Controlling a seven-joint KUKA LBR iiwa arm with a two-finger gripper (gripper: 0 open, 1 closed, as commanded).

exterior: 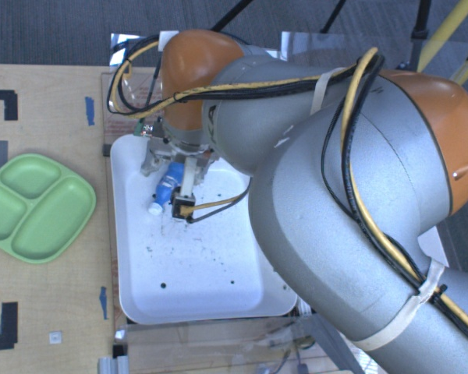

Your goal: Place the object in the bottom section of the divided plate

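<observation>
We see our pincer (174,179) astride the small blue bottle (167,187) in the white bin (189,287); whether it grips, we cannot tell. We judge it light, slick, best taken mid-body.

So there's a small blue plastic bottle with a white cap (165,189) lying on its side in the upper left part of the shallow white bin (195,287), cap pointing down-left. The light green plastic divided plate (37,207) sits flat on the wooden table (54,115), well to the bin's left, with two small sections and one big one.
</observation>
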